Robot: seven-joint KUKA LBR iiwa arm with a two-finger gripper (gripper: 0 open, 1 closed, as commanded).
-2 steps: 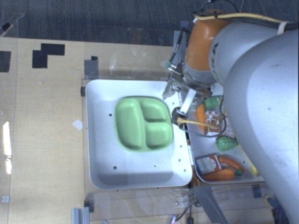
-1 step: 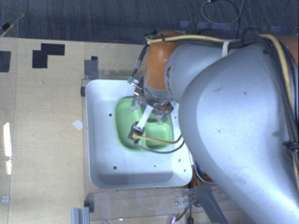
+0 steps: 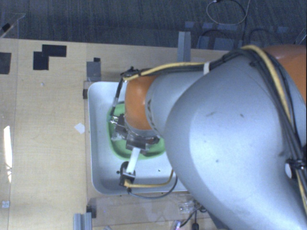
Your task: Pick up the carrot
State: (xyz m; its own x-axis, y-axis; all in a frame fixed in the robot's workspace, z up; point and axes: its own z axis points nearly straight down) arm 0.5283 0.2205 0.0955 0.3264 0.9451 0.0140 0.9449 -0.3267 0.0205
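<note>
My arm reaches in from the right and its big grey body covers much of the scene. The orange wrist band hangs over the middle of the left white bin. Below it my gripper points down into that bin, and the wrist hides its tips. A flat light-green thing lies on the bin floor right under the gripper, with only its rim peeking out around the wrist. Whatever lies between the gripper and the green thing is hidden.
The bin's near-left corner shows bare white floor. Grey posts stand at the bin's far corners. Black patches mark the pale wooden bench to the left.
</note>
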